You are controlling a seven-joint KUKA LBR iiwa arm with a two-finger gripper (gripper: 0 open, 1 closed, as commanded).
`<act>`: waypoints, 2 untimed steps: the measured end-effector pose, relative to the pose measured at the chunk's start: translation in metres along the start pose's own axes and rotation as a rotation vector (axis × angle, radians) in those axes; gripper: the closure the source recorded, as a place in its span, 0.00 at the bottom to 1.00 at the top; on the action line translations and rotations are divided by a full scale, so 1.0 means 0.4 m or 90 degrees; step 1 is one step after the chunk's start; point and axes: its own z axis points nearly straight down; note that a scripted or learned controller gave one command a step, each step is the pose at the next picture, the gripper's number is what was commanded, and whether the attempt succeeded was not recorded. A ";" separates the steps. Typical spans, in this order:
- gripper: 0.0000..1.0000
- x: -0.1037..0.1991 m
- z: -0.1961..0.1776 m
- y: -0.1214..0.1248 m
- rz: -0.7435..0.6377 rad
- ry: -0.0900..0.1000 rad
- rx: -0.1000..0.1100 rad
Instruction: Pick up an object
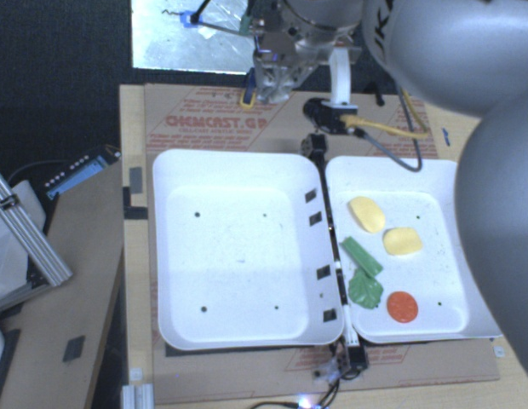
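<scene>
We counted four things in the right shallow white bin: two yellow rounded pieces, one flat green leafy piece and one red-orange disc. The green piece lay with its long axis running from upper left to lower right, beside the divider. The claw hung beyond the bins above the worktop; we could not tell its state.

The arm is cut off by the top and right edges; its grey body hides the right bin's far right rim and lower right corner. The gripper is blurred, its fingers indistinct against the cardboard. A green object has an unclear form. Lettering on the cardboard sheet is only partly legible.
</scene>
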 end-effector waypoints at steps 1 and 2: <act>1.00 -0.213 0.015 -0.004 0.011 -0.004 0.002; 1.00 0.052 -0.035 -0.085 -0.001 0.001 0.000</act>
